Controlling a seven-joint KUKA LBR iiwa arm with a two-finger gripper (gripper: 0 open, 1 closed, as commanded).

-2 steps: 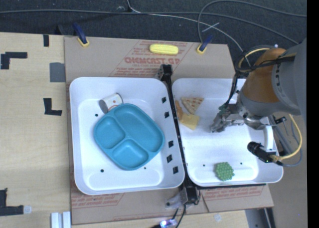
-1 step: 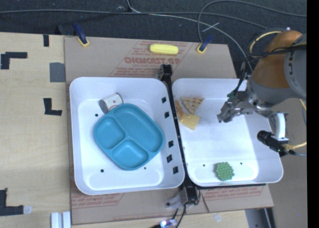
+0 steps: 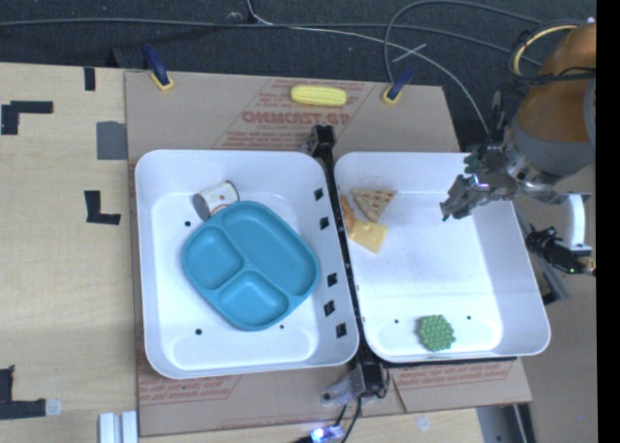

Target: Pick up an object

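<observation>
The right bin (image 3: 504,267) holds a tan waffle-like wedge (image 3: 373,201), a yellow cheese-like piece (image 3: 367,232) just below it, and a green knobbly ball (image 3: 435,332) near its front edge. My gripper (image 3: 463,198) hangs over the bin's upper right part, well to the right of the wedge, with nothing visible between its dark fingers. The left bin (image 3: 155,267) holds a blue divided tray (image 3: 251,264) and a small white cup (image 3: 214,200) lying on its side at the tray's upper left.
A yellow banana-shaped toy (image 3: 318,95) lies on the cardboard behind the bins. Blue-and-yellow clamps (image 3: 157,71) (image 3: 397,84) pin the cardboard. Cables cross the dark floor at the back. A black divider (image 3: 334,237) runs between the bins.
</observation>
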